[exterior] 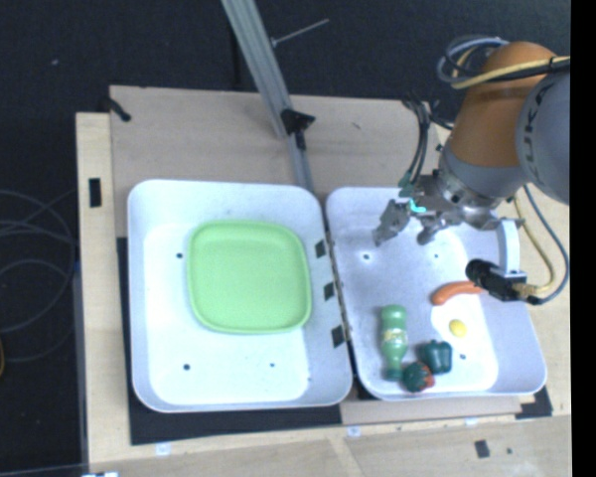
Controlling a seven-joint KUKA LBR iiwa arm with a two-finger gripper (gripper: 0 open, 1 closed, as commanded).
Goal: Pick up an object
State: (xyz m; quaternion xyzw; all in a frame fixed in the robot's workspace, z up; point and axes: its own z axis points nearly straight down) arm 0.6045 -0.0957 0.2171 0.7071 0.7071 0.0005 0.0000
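My gripper (409, 229) hangs over the upper part of the right bin (368, 266), its two grey fingers spread open with nothing between them. Below it in that bin lie a green bottle-like toy (392, 334), a dark green and red object (425, 366), a fried-egg toy (459, 324) and an orange sausage-shaped piece (455, 291). These objects sit well below and to the right of the fingertips, apart from them.
The left bin (159, 266) holds a light green square plate (248, 276). A grey metal pole (263, 63) slants down from the top toward the gap between the bins. A black cable fitting (497, 281) hangs from the wrist near the sausage piece.
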